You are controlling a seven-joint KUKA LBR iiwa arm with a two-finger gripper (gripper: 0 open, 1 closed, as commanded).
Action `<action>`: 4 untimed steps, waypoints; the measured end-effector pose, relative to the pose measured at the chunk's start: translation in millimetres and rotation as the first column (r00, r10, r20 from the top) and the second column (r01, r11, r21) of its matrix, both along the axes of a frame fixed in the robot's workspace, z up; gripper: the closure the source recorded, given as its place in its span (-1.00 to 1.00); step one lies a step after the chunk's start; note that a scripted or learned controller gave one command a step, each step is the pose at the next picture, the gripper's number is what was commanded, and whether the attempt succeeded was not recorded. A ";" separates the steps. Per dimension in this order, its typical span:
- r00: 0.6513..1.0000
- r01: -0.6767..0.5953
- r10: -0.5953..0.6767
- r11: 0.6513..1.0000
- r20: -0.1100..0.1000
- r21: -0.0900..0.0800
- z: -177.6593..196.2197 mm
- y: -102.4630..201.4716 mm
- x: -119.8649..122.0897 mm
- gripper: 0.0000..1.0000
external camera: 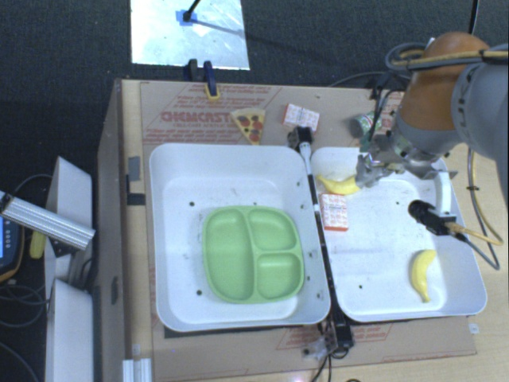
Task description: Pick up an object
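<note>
My gripper hangs low over the far left corner of the right bin. Its tip is right at the right end of a yellow curved piece that lies against the bin's far wall; whether it touches or holds it I cannot tell. A small red and white card lies just in front of that piece, by the bin's left wall. A yellow banana lies near the right bin's front right corner, well apart from the gripper.
The left bin holds a green divided plate. On the cardboard behind the bins lie a pizza slice toy, a red and white packet and a small green thing. A black divider strip runs between the bins.
</note>
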State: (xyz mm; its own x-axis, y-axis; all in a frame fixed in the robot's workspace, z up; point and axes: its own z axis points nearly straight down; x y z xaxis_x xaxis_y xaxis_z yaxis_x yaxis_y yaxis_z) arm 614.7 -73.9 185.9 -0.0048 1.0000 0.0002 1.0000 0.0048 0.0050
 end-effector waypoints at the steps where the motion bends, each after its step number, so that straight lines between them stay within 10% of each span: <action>1: 1.000 0.002 -0.002 1.000 -0.002 0.000 -0.9 -0.7 -0.7 -1.00; 2: 1.000 0.004 -0.004 1.000 -0.006 -0.001 -67.0 -56.5 -23.1 -1.00; 3: 1.000 0.004 -0.004 1.000 0.001 -0.002 69.5 -74.1 -82.3 -1.00; 4: 1.000 0.005 -0.005 1.000 -0.005 -0.001 -4.2 -121.0 -109.3 -1.00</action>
State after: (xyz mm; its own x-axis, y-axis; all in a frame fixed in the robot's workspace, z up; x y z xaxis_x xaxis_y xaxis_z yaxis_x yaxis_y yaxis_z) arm 505.4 -194.9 181.6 -0.0001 1.0000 -0.0010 1.0000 0.0001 -0.0004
